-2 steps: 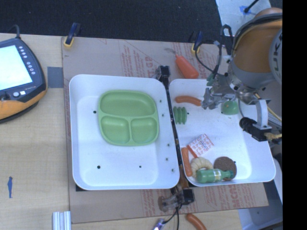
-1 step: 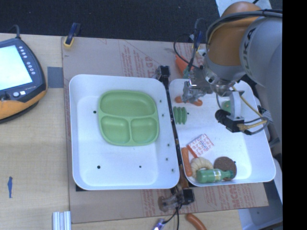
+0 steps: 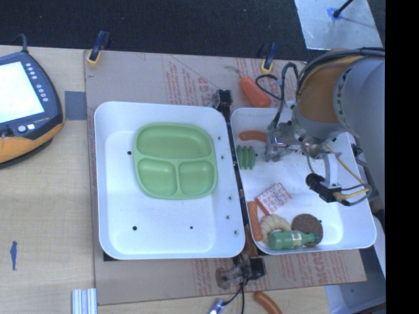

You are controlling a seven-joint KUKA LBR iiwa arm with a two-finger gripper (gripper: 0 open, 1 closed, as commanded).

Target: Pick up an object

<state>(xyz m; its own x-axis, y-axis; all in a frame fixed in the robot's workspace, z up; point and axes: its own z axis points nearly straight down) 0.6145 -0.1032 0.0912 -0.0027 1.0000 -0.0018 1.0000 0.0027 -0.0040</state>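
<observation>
The right white bin point(image 3: 357, 231) holds several small objects. Along its left side lie an orange sausage point(image 3: 252, 136) and a green ridged piece point(image 3: 246, 157). Toward the front sit a red-and-white packet point(image 3: 273, 197), a small carrot point(image 3: 253, 210), a pale bread roll point(image 3: 273, 223), a brown cookie point(image 3: 306, 225) and a green bottle point(image 3: 291, 240) lying on its side. My gripper point(image 3: 278, 146) hangs over the bin's back left part, just right of the sausage and the green piece. Nothing shows held in it.
The left white bin point(image 3: 118, 234) holds a green divided plate point(image 3: 175, 159). An orange carrot point(image 3: 254, 91) lies behind the right bin and another orange piece point(image 3: 268, 301) in front. A teach pendant point(image 3: 26, 106) rests at far left. Cables point(image 3: 340, 191) trail from the wrist.
</observation>
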